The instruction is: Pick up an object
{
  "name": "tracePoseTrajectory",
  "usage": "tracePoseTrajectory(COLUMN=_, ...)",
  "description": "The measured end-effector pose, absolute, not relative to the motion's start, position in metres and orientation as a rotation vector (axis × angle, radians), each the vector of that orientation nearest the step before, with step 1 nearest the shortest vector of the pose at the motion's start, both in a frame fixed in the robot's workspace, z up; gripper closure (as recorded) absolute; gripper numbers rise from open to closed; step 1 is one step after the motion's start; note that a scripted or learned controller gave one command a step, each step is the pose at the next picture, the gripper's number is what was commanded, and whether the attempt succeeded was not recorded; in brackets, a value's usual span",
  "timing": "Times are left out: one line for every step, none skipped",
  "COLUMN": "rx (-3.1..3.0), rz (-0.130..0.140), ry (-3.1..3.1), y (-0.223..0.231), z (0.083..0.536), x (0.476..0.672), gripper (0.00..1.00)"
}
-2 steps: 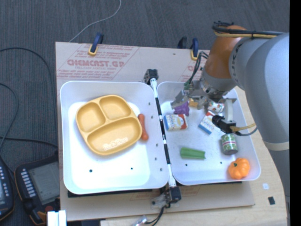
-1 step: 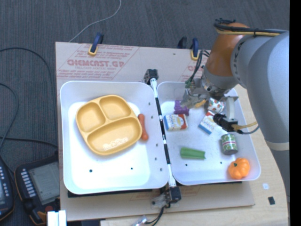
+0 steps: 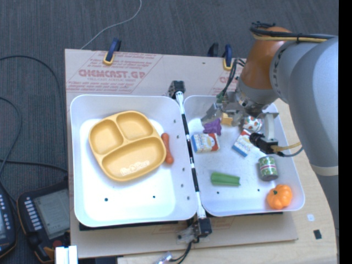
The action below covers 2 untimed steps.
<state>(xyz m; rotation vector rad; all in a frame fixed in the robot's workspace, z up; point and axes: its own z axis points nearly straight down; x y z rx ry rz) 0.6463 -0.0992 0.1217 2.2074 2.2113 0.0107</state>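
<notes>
My gripper (image 3: 223,113) hangs low over the back of the right bin (image 3: 250,205), below the orange wrist band. A purple toy (image 3: 212,127) lies just under and in front of it; whether they touch is unclear. A small white and red carton (image 3: 204,142) sits in front of the toy. To the right lie a blue and white packet (image 3: 242,146) and a small can (image 3: 268,168). A green vegetable piece (image 3: 225,179) and an orange pumpkin (image 3: 279,196) lie nearer the front.
The left bin (image 3: 91,208) holds a yellow divided plate (image 3: 127,144) with an orange sausage-shaped toy (image 3: 167,148) beside its right edge. The arm's grey body covers the right bin's far right corner. Cables and a handheld controller (image 3: 33,216) lie on the floor at left.
</notes>
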Motion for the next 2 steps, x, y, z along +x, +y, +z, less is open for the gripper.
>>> tracePoseTrajectory(rx=2.217, rz=0.003, ry=2.218, y=-0.097, z=0.088, x=0.627, gripper=0.0)
tracePoseTrajectory(rx=2.214, rz=0.008, ry=2.216, y=-0.097, z=0.099, x=0.628, gripper=1.0)
